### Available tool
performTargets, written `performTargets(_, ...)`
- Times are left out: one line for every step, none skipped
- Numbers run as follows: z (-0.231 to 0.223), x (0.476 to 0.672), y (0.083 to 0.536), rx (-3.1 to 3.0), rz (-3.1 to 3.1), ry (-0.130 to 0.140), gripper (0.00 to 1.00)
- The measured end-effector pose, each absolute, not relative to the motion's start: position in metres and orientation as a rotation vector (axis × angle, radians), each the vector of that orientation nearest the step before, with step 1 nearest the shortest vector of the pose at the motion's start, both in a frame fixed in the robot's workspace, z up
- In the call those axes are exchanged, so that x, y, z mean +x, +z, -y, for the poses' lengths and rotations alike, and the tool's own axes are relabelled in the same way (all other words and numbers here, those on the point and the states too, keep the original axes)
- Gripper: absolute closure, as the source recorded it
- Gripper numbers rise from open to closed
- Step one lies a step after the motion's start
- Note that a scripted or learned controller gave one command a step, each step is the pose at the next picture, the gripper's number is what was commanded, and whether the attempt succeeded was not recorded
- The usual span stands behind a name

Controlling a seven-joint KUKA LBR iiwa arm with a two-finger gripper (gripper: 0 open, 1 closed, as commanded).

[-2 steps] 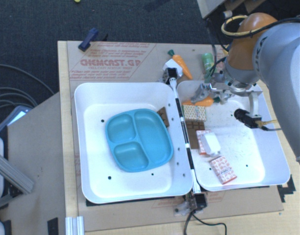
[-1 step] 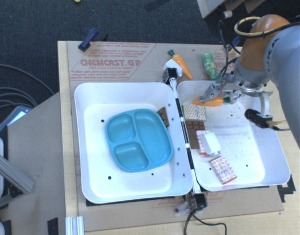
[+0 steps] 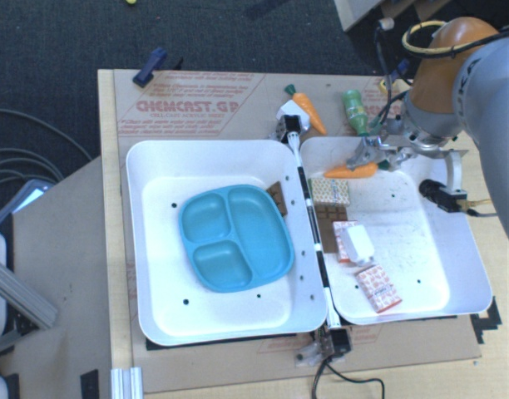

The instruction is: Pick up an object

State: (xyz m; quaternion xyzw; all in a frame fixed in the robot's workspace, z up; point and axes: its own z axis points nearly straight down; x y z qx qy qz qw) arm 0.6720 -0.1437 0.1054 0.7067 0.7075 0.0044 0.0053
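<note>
Claw (image 3: 379, 150) position: low over the right bin's (image 3: 454, 302) far corner, set for pickup. Orange carrot-shaped piece (image 3: 352, 172) lies just below-left of it. Finger state: cannot tell.

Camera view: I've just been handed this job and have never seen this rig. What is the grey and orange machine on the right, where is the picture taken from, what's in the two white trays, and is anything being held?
The grey machine with the orange band is a robot arm reaching in from the right. One fixed camera looks down on the bench at a slant. Two shallow white bins sit side by side. The left bin holds a blue divided plate. The right bin holds an orange carrot-like toy, a patterned packet, a white block, a red and white packet and a brown piece. The gripper is low at the right bin's far edge, right beside the orange toy. I cannot tell from here whether it has the toy. Outside the bins, on the bench, lie another toy carrot and a green bottle.
</note>
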Motion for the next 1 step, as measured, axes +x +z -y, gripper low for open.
performTargets(0.0992, 0.6455, 0.1547, 2.221, -2.225, 0.0, 1.0)
